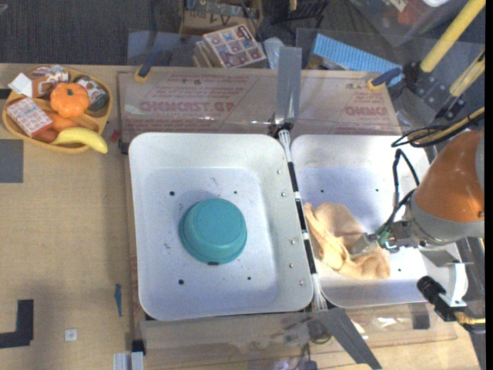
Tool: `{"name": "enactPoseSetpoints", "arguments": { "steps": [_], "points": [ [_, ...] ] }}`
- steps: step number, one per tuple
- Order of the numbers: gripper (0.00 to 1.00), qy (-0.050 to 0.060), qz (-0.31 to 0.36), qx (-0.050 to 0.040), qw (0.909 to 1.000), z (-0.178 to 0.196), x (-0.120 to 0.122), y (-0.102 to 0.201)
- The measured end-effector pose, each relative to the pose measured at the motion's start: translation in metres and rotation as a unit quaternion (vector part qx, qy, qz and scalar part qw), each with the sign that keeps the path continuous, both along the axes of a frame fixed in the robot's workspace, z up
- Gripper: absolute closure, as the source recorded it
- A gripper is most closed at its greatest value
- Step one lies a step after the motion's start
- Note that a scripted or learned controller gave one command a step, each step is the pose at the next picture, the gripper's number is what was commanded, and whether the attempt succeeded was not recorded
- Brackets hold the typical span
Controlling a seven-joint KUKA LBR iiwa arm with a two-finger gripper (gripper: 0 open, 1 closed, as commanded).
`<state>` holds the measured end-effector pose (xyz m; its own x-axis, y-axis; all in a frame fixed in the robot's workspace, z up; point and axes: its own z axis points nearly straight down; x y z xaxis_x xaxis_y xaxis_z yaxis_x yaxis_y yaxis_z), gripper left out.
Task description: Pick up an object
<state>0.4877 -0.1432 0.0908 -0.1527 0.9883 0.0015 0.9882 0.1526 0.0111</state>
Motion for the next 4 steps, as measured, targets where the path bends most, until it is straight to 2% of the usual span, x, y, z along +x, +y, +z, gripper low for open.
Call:
{"name": "enactPoseSetpoints", "arguments": {
  "steps": [1, 2, 3, 4],
  "points": [
    [0.00, -0.004, 0.009, -0.0045, 0.9999, 0.001, 0.018, 0.044],
    [1.00, -0.005, 0.009, -0.0008, 0.9999, 0.010, 0.020, 0.046],
    [0.00, -0.005, 0.009, -0.0015, 1.0000, 0.010, 0.020, 0.045],
    [0.00, -0.002, -0.048, -0.0022, 0.9989, 0.001, 0.082, 0.036]
  ]
}}
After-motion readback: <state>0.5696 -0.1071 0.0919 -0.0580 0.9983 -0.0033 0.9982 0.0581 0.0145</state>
